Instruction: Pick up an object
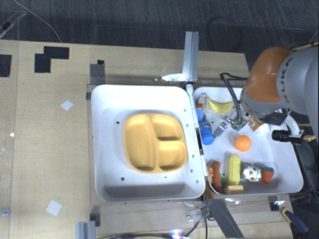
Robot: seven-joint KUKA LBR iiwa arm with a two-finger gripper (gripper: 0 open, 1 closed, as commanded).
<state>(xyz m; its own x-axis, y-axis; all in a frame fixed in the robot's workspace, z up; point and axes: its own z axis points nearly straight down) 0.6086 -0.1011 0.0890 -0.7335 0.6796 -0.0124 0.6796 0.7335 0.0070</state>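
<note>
Camera view
Arm: the grey arm with the orange band [264, 78] reaches in from the right over the far part of the right bin.
Gripper: the two-finger gripper [234, 122] sits low in the right white bin [294, 180], between the banana and the orange ball.
Fingers: whether they are spread or closed cannot be told; nothing is seen held between them.
Task's things: all candidates lie in the right bin, crowded along its left wall and near edge.
Left bin: the shallow white left bin [107, 173] holds one yellow plastic tray with three compartments [154, 142].

Risks
Miss: the gripper stands over bare bin floor beside the small orange ball [243, 143], so a close here would likely catch nothing.
Roll: the ball could roll away if nudged by a finger.
Crowding: the yellow corn cob [233, 169] lies just beside the red-orange pieces at the near left [215, 176], so a grasp there may jam or take two.
Wall: the blue cylinder-shaped bottle [205, 131] lies against the left wall, leaving little room for a finger.
Banana: the yellow banana [220, 106] lies at the far side, near the wrist cable.

Count
Bins: two.
Trays: one.
Balls: one.
Corn cobs: one.
Bananas: one.
Blue bottles: one, as far as can be told.
White patterned toy [250, 174]: one.
Orange carrot-like piece [268, 175]: one.
</note>
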